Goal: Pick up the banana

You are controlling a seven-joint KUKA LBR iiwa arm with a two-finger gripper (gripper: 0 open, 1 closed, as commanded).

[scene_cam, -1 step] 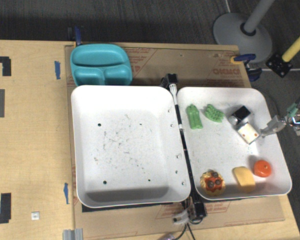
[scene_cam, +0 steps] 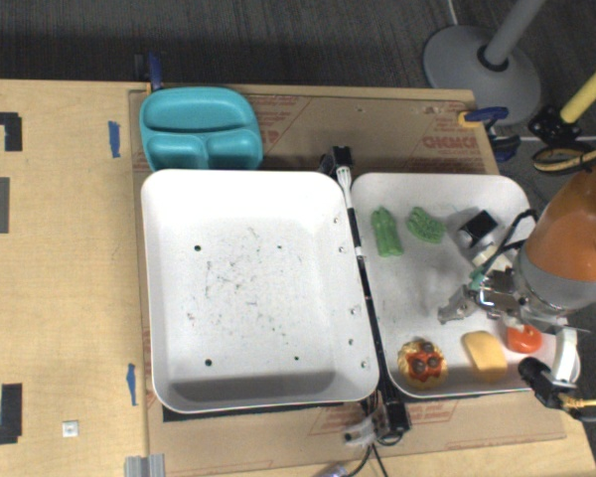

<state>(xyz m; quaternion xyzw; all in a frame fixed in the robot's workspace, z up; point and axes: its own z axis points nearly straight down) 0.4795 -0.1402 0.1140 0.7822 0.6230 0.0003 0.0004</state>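
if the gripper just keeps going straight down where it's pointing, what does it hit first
Most likely bare floor of the right bin: the gripper hangs over an open patch between the green pieces and the yellow block. Depth is unclear.

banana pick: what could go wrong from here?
1. The end effector sits up-left of the yellow piece, the likely banana; closing here may catch nothing.
2. An orange item lies close beside that piece and could be grabbed or knocked instead.
3. The piece lies near the right bin's front wall, so room looks tight.
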